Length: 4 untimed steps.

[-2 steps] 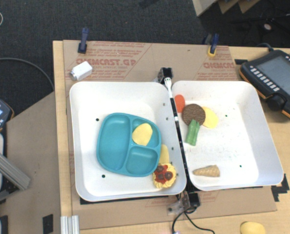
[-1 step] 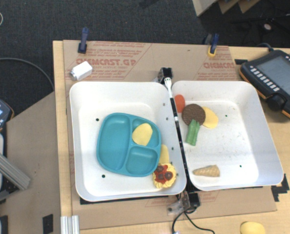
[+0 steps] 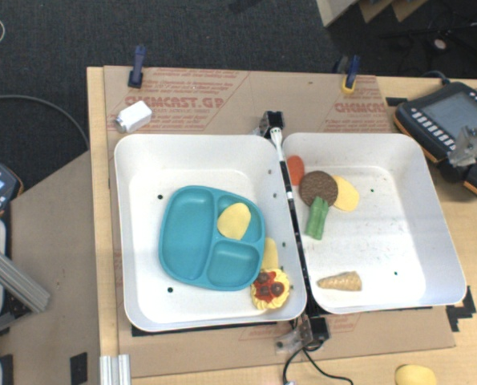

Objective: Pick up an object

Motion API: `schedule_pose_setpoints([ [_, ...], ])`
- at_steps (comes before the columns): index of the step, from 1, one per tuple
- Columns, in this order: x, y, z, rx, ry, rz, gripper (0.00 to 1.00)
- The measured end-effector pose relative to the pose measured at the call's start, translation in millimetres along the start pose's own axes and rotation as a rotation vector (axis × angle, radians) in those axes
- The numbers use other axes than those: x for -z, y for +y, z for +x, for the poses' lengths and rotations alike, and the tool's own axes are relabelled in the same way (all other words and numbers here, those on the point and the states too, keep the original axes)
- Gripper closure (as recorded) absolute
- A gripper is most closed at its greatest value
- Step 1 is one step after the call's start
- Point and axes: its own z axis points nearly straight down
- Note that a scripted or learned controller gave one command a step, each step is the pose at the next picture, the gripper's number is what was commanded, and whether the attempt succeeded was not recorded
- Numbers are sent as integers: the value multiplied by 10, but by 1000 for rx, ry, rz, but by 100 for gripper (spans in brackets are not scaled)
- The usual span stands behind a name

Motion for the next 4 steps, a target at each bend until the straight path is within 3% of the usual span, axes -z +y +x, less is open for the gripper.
schedule_pose_setpoints([
  [1, 1422, -644, 718, 5, -3, -20, 100],
  [2, 601, -812, 190, -9, 0, 3, 100],
  [3, -111, -208, -3, -2, 0, 1, 100],
  [4, -941, 643, 11, 2, -2, -5, 100],
])
